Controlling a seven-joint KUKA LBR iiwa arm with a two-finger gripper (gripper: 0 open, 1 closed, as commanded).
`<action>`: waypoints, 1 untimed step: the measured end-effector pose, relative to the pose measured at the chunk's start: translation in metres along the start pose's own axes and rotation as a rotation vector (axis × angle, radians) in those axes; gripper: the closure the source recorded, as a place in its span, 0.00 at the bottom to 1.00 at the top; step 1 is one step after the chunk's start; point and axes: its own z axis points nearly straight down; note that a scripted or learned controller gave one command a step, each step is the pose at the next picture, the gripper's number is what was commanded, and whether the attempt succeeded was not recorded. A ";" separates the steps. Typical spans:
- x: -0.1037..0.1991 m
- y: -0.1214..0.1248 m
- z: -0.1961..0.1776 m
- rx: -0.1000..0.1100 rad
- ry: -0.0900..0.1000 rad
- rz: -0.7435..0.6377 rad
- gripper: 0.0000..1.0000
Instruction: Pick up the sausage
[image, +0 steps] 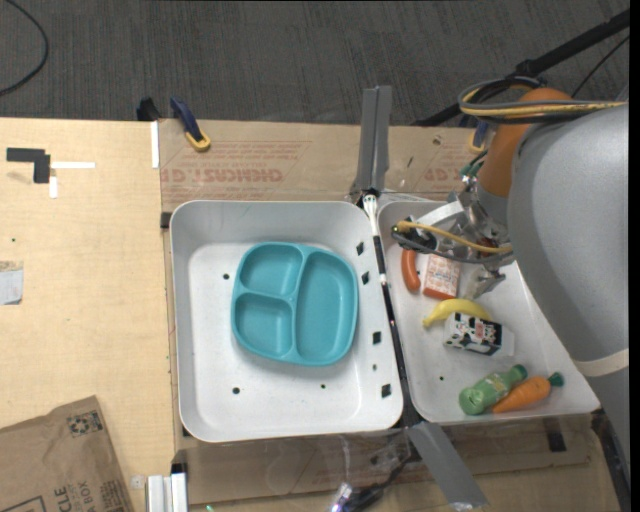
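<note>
The gripper (468, 240) sits low over the upper part of the right bin (575, 395), reached in from the right on the grey arm (570, 200) with its orange band (520, 125); the mechanism and its yellow cable cover the working end, so how far it is opened cannot be told, and nothing is seen held in it. Just to its left lies the sausage (410, 270), a short red-orange piece resting lengthwise on the bin floor close to the left wall, apart from the gripper as far as the view allows. This position suggests an approach to the sausage, with the grasp not yet made. Beside the sausage, toward the right, lies a small red-and-white packet (438, 277); the narrow gap between the two may hinder a clean descent. Below these lie a banana (455, 312), a black-and-white carton (473, 335), a green bottle (488, 390) and a carrot (525, 393), all well clear of the target. The left bin (190, 330) holds a teal divided plate (295, 303), which plays no part in this step.
</note>
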 end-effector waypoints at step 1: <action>-0.001 0.000 -0.008 0.000 -0.004 -0.004 1.00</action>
